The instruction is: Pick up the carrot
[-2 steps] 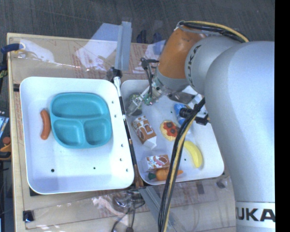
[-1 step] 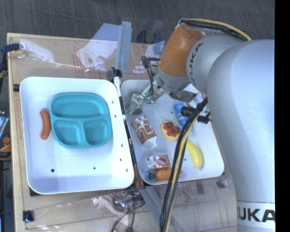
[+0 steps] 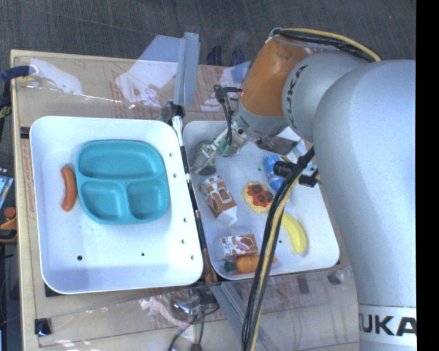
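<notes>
Carrot lying at near edge of right bin, touching a small printed carton, under a dangling black cable. Hand hovering at far left corner of same bin, well apart from carrot, holding nothing visible; finger spread impossible to tell. Left bin carrying a teal divided tray beside a sausage.
</notes>
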Tool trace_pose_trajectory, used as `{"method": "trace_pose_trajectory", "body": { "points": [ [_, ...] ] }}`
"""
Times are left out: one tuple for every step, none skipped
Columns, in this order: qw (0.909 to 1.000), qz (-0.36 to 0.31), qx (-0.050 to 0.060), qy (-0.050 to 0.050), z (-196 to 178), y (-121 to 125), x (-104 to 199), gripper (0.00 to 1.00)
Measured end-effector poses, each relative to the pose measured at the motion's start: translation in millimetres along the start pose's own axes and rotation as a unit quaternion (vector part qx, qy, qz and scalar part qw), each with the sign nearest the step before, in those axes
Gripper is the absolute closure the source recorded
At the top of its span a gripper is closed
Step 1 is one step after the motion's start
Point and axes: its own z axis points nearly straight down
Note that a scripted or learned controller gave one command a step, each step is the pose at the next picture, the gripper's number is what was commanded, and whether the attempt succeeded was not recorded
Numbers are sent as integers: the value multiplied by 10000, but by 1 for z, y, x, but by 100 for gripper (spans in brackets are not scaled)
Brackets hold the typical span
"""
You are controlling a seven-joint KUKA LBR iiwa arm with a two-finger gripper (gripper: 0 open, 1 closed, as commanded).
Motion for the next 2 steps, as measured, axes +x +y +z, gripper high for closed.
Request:
{"method": "trace_pose_trajectory", "body": {
  "points": [
    [10000, 57, 9, 9, 10, -50, 10, 0],
    [10000, 46, 12, 13, 1, -49, 10, 100]
  ]
}}
